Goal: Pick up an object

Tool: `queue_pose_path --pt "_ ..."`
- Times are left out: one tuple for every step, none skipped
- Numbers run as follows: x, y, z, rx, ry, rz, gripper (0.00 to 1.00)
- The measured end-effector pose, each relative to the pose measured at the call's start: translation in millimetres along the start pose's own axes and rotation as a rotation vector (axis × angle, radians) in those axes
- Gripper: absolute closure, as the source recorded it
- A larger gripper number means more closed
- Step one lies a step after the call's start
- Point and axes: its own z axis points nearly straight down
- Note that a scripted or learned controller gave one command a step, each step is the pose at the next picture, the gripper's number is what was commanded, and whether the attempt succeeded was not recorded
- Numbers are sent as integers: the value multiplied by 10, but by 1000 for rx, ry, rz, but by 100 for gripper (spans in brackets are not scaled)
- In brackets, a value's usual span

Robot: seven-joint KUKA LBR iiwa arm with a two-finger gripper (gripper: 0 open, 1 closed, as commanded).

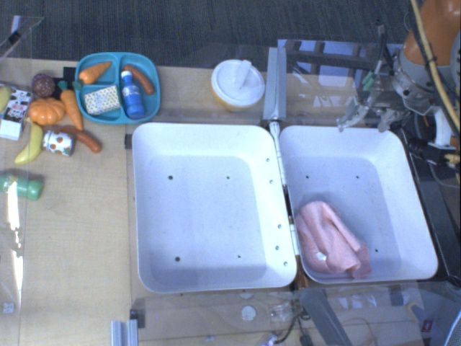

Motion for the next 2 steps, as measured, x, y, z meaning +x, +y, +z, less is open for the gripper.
queue_pose_path --pt "-111 -901 1633 -1 1 48 0" --pt "330 -1218 1674 -14 -3 -133 0"
